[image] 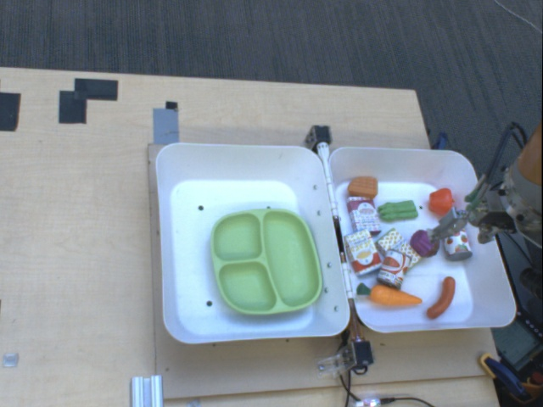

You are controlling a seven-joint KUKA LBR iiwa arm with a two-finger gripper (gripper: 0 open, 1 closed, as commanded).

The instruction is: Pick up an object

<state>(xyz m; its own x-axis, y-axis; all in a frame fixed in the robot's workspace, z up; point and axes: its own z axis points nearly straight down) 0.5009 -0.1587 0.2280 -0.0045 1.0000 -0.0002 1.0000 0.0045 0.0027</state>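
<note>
In left bin [174,227]: green tray [266,261]. Right bin [496,299]: toy food; gripper [447,227] state unclear.

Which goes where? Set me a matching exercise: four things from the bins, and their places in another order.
Things:
1. green divided plate
2. carrot
3. sausage
4. red tomato-like piece

Places:
A. right bin, far right corner
B. left bin, middle
C. right bin, near edge, beside the sausage
D. right bin, near right corner

Pairs: 1-B, 2-C, 3-D, 4-A
</note>
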